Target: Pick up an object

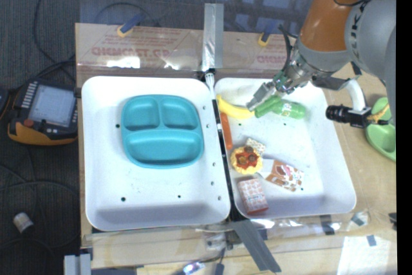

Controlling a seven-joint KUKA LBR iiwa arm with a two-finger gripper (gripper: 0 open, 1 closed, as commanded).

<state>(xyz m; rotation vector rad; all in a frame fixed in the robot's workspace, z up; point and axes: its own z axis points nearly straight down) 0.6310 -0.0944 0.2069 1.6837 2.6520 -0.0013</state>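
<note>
Arm: we see the grey KUKA arm (360, 29) with its orange band reaching in from the right, over the back of the right bin (335, 164).
Gripper: our gripper (267, 94) hangs low at the back left part of the right bin, just above the green bottle and the banana.
Pincer state: we cannot tell whether it is released or clenched; the tips blur into the items beneath.
Green bottle: the green bottle (283, 108) lies on its side near the bin's back wall, its left end under the gripper.
Banana: the yellow banana (233, 109) lies just beside the bottle, toward the divider between the bins.
Other contents: we note an orange carrot-like stick (226, 131) along the left wall, a round red and yellow toy food (246, 159) in the middle, a small patterned packet (286, 175) to its right, and a reddish box (253, 195) near the front.
Left bin: the left bin (103, 190) bears a teal divided tray (161, 130) with three compartments.
</note>
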